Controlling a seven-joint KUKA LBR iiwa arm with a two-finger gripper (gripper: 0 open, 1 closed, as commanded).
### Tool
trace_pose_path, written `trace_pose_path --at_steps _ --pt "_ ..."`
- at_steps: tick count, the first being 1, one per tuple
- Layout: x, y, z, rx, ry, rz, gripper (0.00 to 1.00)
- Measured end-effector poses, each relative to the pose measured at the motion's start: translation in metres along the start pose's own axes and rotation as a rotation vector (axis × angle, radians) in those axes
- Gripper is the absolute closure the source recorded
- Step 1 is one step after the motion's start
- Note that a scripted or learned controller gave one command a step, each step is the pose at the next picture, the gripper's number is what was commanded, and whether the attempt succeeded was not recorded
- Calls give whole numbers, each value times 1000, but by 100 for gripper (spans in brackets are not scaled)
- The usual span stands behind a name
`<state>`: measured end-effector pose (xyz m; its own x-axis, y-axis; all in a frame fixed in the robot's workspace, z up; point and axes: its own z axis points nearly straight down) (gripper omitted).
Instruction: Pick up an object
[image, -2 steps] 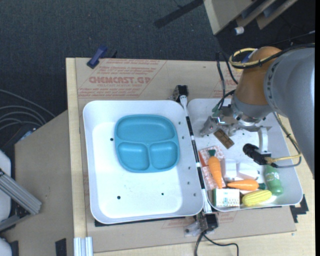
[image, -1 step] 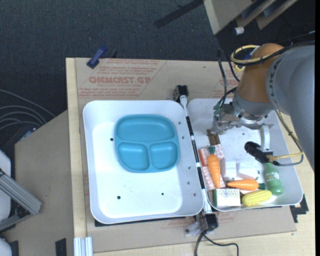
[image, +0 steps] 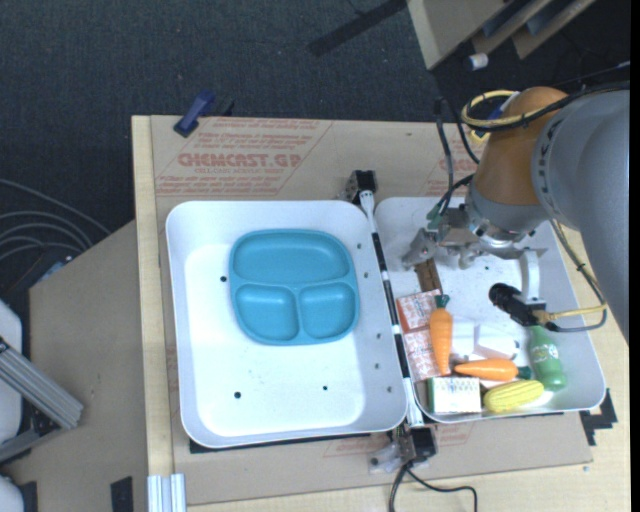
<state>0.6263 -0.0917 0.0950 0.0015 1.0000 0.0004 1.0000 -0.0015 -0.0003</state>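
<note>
Camera view puts the crowd closest to you, along the front wall of the right bin (image: 590, 385). A yellow corn cob (image: 515, 396) touches a small printed box (image: 455, 396), a green bottle (image: 547, 362) stands just beside the cob, and a carrot (image: 487, 369) lies flat behind them. A second carrot (image: 441, 340) points away from you, with a red-and-white packet (image: 413, 310) just beside it by the bin's left wall.

Beyond that lies a brown bar (image: 428, 274), and the hand (image: 446, 250) hangs just past its far end. You cannot tell how far the hand is open, and nothing shows as held. The bar looks like your likeliest target, since it lies apart from the pile.

Come straight down on the bar, squaring the hand across its narrow width. Keep off the wall and the packet, and lift only once the grip is firm.

Level with the bar, the left bin (image: 200, 330) holds a blue divided plate (image: 293, 285); leave it. Farthest off, a small blue thing (image: 195, 113) lies at the worktop's (image: 250, 150) back edge.
</note>
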Motion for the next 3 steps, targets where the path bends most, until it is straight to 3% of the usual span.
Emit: trace_pose_path --at_steps 1,2,3 --pt "0 1 -10 -2 0 0 100" --pt "0 0 -10 -2 0 1 0" --pt "-10 39 10 -2 -1 -3 0"
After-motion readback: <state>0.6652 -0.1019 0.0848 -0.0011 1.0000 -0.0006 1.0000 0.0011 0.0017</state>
